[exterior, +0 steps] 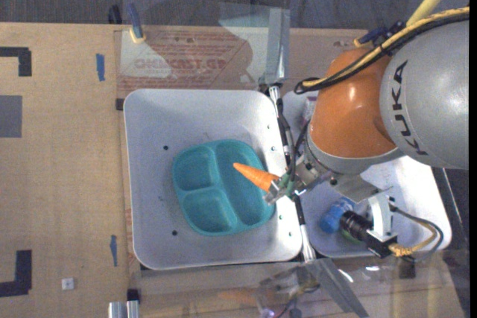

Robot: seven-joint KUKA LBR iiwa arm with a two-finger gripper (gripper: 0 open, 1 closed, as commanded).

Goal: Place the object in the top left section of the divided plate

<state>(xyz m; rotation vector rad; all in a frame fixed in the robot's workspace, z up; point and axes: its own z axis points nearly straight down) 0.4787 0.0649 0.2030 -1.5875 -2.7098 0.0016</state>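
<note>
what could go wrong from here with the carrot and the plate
1. The orange carrot seems pinched only by its thick end at the gripper, so it may pivot or slip.
2. It hangs over the right compartment of the teal divided plate; releasing now would likely miss the top left section.

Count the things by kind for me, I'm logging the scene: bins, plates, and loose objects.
White bins: 2, the left bin and the right bin
Divided plates: 1, the teal plate
Carrots: 1, the orange carrot, over the plate at the gripper
Total: 4
</note>
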